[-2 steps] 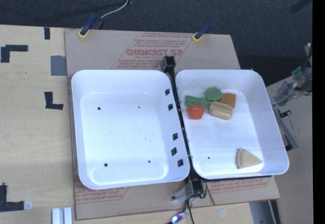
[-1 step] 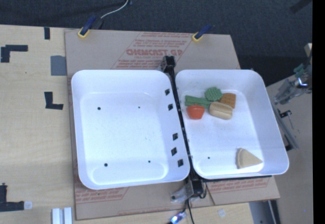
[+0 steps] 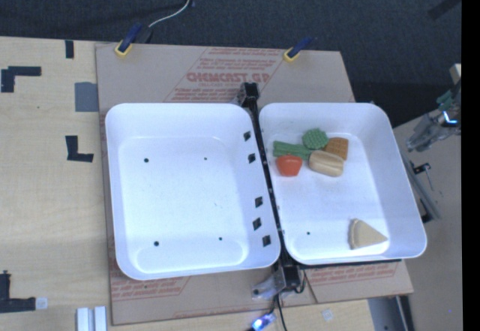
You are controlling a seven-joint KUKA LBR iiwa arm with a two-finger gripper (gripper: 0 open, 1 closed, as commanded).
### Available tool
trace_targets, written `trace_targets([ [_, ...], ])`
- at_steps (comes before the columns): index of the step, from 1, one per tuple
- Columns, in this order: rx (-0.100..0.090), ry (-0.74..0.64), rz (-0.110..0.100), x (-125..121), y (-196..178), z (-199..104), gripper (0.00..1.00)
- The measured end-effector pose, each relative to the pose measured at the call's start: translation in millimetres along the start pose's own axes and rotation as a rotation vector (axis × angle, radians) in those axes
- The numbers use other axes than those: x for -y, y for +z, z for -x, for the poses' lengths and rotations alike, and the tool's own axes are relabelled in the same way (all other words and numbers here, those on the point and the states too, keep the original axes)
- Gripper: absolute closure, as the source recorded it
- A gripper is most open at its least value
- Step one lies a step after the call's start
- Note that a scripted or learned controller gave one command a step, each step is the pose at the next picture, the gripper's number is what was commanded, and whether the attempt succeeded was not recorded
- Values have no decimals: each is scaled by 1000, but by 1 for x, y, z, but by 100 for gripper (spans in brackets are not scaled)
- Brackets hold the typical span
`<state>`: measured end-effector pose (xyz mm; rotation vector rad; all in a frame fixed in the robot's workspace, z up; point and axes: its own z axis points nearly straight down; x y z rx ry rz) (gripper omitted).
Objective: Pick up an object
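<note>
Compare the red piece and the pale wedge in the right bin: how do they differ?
The red piece is round and sits in a cluster by the bin divider; the pale wedge is tan, pointed and lies alone near the bin's front corner. The wedge looks larger. Both lie in the right bin.

Grey arm part (image 3: 439, 123) showing at right edge, blurred, frame edge cutting it off; gripper fingers too unclear to read. Green toy (image 3: 304, 144) lying partly under orange piece (image 3: 337, 147) and tan piece (image 3: 326, 163), its shape too small to identify. Red piece (image 3: 289, 165) touching green toy, kind unclear. Printed lettering on brown board (image 3: 225, 74) being partly covered by left bin (image 3: 120, 123) and right bin (image 3: 379, 123).
</note>
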<state>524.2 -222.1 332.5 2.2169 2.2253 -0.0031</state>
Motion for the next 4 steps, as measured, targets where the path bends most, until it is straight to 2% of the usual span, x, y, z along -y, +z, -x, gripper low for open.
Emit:
trace_targets([
  [1, 0, -1, 0, 0, -9, -1, 100],
  [2, 0, 4, 5, 38, -49, 2, 100],
  [4, 1, 1, 2, 36, -66, 1, 100],
])
